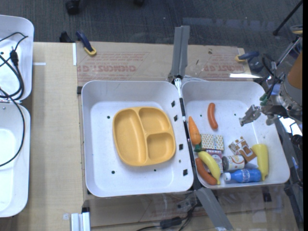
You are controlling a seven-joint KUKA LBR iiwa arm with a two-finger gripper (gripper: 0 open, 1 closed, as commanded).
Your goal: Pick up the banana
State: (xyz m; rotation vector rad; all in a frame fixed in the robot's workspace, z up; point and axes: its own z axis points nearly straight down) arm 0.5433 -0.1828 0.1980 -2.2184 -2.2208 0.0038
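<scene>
The banana [210, 163] is small and yellow. It lies slantwise near the front of the right bin [230, 96], wedged among other play foods. My gripper [260, 117] hangs over that bin's right side, up and to the right of the banana and well apart from it. Its fingers [249, 115] stand open with nothing between them.
Around the banana lie a carrot [194, 130], a cracker box [211, 142], a can [234, 162], a blue bottle [243, 176] and a red piece [206, 173]. A red sausage [211, 115] and a second yellow fruit [261, 159] lie nearby. The left bin [96, 129] holds a yellow divided plate [144, 134].
</scene>
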